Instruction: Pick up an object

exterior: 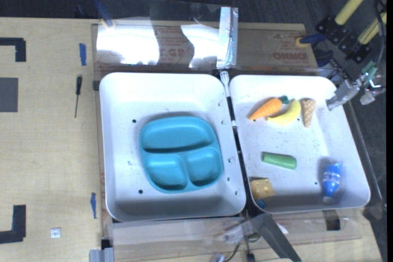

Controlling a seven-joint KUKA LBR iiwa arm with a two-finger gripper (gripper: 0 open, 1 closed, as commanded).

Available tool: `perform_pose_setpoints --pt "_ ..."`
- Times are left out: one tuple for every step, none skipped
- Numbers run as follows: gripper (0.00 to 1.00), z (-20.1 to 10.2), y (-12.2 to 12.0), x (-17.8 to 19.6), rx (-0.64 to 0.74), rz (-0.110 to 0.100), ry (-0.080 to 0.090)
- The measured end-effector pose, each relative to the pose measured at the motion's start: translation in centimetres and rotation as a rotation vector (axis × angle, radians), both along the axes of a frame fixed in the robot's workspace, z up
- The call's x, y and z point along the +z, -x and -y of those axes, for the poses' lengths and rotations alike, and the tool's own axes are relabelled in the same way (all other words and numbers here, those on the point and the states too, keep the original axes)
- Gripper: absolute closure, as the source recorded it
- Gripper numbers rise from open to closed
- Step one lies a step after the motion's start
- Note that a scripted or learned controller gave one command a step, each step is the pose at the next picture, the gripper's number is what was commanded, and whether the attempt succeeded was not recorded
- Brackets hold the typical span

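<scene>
Two shallow white bins sit side by side on the pale wooden worktop (43, 156). The left bin (113, 95), at the middle of the frame, carries a blue divided tray (181, 153) with one long compartment above two smaller ones.

The right bin (350, 150) holds the loose objects. Toward its upper part lies an orange toy carrot (266, 108) with a green top, slanting up to the right, and just beside it, touching or nearly so, a yellow banana (287, 114) curved like a crescent. Right of the banana stands a small tan cone-shaped piece (307, 111), speckled, narrowing downward. Near the bin's centre lies a green, rounded oblong block (279, 160), set almost level. In the lower left corner of this bin rests a brownish-yellow chunk (261, 187), and near the lower right corner a blue bottle-like item (331, 179) with a paler band lies on end toward the rim.

The end effector (339, 97) hangs at the upper right edge of the right bin, apart from every object; whether it is open or closed cannot be told at this size.
</scene>
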State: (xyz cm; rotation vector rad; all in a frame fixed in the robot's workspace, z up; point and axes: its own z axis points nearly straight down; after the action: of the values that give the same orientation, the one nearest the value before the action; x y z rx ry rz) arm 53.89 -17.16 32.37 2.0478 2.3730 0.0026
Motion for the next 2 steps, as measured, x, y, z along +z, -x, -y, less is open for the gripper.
perform_pose_setpoints --pt "0.00 -2.4 -1.0 -19.4 -0.427 -0.013 -0.005" --pt "0.00 -8.3 -5.0 -23.4 -0.386 -0.003 -0.005"
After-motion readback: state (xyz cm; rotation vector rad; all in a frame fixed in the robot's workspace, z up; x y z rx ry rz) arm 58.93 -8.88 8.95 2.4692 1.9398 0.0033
